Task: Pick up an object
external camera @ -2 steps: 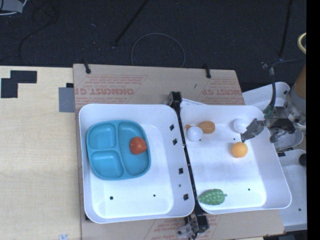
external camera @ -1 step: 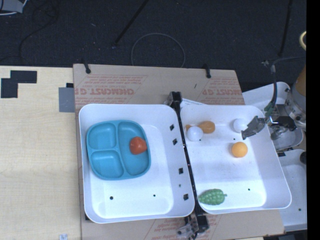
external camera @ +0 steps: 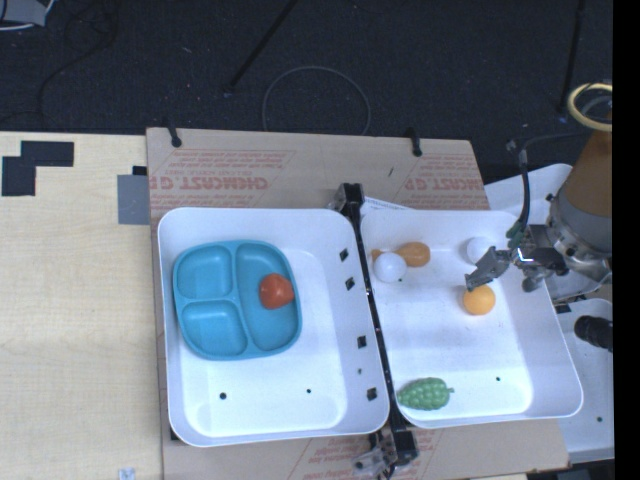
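So far nothing is picked up, as I judge it: my gripper (external camera: pixel 492 270) hangs over the right bin (external camera: pixel 540 393), just above the orange ball (external camera: pixel 480 300), and its dark fingers look spread with nothing between them, so I call it open and empty. The orange ball sits on the bin floor close under my fingertips, not lifted. Taking that ball as my mark, a white ball (external camera: pixel 478 249) lies just beyond it toward the back wall, a white egg (external camera: pixel 389 266) and a brownish-orange piece (external camera: pixel 413 255) sit well off to its left, and a green bumpy fruit (external camera: pixel 424 394) lies toward the front edge. Far left of the ball, in the left bin (external camera: pixel 190 408), a blue divided tray (external camera: pixel 210 313) carries a red fruit (external camera: pixel 277 291). What is left, I reckon, is nearly everything: lowering, closing on something and raising it clear
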`<state>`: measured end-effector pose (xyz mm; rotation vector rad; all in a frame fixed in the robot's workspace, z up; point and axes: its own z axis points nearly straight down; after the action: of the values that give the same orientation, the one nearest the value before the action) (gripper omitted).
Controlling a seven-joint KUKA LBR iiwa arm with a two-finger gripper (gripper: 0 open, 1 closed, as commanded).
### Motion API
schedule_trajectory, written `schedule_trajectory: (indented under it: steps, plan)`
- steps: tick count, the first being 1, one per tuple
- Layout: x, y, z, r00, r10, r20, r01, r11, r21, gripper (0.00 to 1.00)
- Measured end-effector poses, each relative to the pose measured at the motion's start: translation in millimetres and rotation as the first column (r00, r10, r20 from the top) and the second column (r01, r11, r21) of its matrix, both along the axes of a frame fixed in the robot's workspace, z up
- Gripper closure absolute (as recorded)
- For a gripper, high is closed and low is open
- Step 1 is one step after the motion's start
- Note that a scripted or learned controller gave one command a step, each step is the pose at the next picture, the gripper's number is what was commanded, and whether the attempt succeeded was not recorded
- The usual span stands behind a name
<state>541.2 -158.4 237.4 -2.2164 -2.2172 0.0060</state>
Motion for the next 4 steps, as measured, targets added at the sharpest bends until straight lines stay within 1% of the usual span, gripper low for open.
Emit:
schedule_trajectory:
  steps: [1, 2, 3, 4]
  plan:
    - [8.2, -1.3, -48.4, 1.000, -0.001, 0.001, 0.001, 1.000, 0.000, 0.00]
    - [6.3, 7.0, -110.7, 1.000, -0.001, -0.002, 0.001, 1.000, 0.001, 0.00]
    - [7.2, 5.0, -97.0, 1.000, -0.006, 0.002, 0.006, 1.000, 0.000, 1.00]
    - [3.1, 13.6, -42.9, 1.000, 0.001, 0.009, -0.001, 1.000, -0.002, 1.00]
